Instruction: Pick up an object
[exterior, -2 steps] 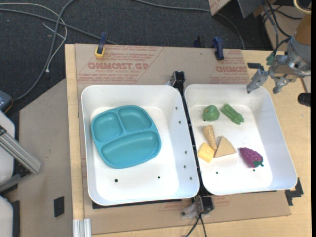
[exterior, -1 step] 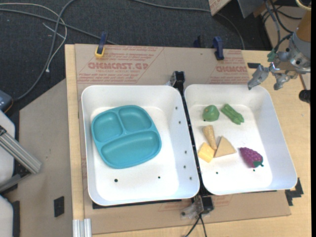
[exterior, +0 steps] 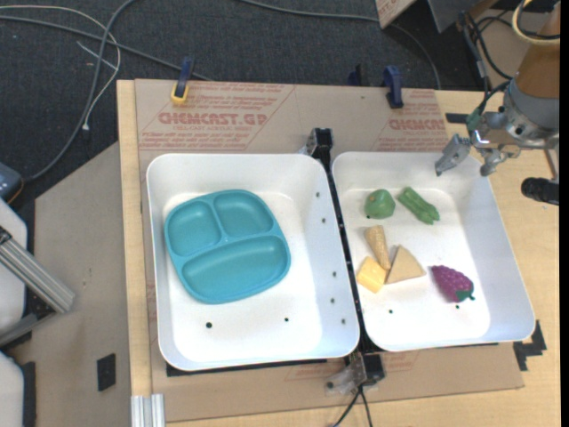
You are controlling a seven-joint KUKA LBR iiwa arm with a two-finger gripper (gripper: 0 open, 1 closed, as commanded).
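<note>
Tool [exterior: 469, 157]: hovering at the upper right of the frame, over the far rim of the right bin [exterior: 507, 238], fingers spread, nothing between them.
Left bin [exterior: 169, 327]: holding a teal divided plate [exterior: 228, 243].
Right bin: holding a green pepper [exterior: 380, 204], a green pod [exterior: 418, 205], a cone [exterior: 380, 244], a yellow block [exterior: 372, 276], a tan wedge [exterior: 406, 264], purple grapes [exterior: 452, 283].
Tabletop [exterior: 133, 194]: lying under cardboard, two blue clamps [exterior: 184, 76] gripping its far edge.
</note>
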